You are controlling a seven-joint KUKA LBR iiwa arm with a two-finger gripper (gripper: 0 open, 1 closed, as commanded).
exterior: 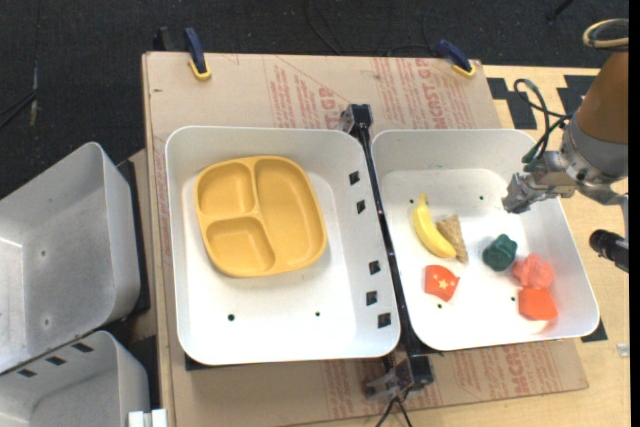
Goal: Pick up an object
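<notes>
Hovering, fingers' state unclear, the hand hangs near the green toy.

A brown board bench bears two white bins, left and right, side by side.

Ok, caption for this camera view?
Gripper above right bin holding banana and other toy food; yellow divided plate in left bin.

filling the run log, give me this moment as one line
arm: over right white bin | gripper: near far right corner, holding nothing seen | nearest item: dark green toy | yellow banana: untouched | yellow divided plate: left bin
</notes>
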